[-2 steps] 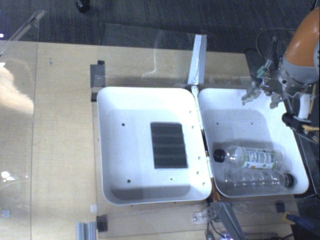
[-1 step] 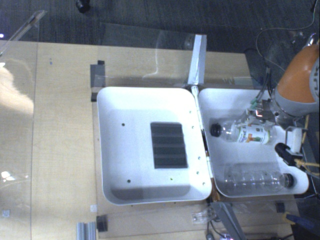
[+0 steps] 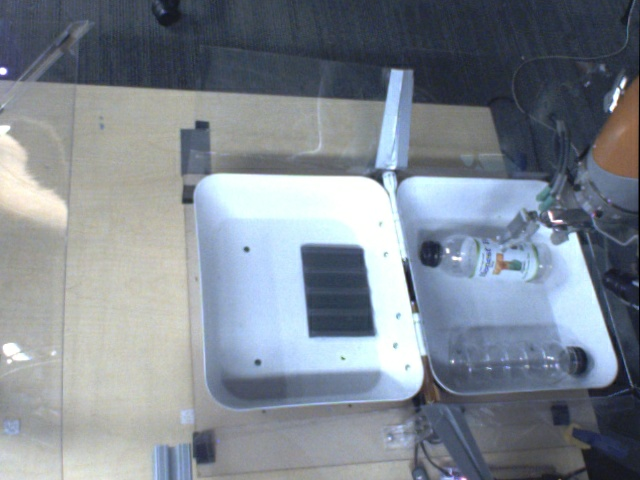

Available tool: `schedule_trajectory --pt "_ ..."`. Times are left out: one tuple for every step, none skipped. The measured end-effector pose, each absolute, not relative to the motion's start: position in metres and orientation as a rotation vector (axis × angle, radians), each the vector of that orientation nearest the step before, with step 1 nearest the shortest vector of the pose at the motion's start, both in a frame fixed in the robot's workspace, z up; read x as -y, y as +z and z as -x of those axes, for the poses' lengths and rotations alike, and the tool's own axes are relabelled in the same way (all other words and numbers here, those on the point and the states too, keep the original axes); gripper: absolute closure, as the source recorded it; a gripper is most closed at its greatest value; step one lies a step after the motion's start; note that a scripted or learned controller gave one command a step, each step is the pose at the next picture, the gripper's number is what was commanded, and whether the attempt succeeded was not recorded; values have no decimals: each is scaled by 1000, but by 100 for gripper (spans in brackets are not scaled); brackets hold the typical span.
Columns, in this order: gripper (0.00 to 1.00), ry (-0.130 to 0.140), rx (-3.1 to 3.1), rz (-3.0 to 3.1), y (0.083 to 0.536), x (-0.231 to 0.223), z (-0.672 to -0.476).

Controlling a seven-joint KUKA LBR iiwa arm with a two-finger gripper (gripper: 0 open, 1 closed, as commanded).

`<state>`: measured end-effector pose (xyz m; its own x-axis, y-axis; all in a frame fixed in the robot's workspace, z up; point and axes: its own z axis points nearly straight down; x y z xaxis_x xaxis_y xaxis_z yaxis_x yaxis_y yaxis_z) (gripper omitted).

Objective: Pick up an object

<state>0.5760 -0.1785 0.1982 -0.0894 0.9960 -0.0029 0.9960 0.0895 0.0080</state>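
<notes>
Nearby, a clear tumbler (image 3: 510,358) lies below the bottle (image 3: 487,258).

Setting: robotics lab or test cell, not a home or shop.
Bench: pale wood-grain bench (image 3: 110,298), bare apart from fixtures.
Bins: two shallow white bins (image 3: 230,218) set side by side, held by dark brackets (image 3: 197,140) at the left bin's corners.
Shielding: clear plastic panels (image 3: 40,168) stand along the bench's left and far edges, catching glare.
Divider: a grey metal strut (image 3: 395,118) rises at the far edge where the bins meet.
Machinery: grey arm with orange band (image 3: 615,138) enters at the right edge.
Cabling: loose wires (image 3: 545,78) at the far right corner.
Floor: dark carpet (image 3: 300,8) beyond the far edge.
</notes>
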Motion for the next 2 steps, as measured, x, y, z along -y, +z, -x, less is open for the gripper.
schedule_trajectory --pt "0 6 -2395 -2024 118 175 -589" --pt "0 11 -2359 -2053 89 202 -506"
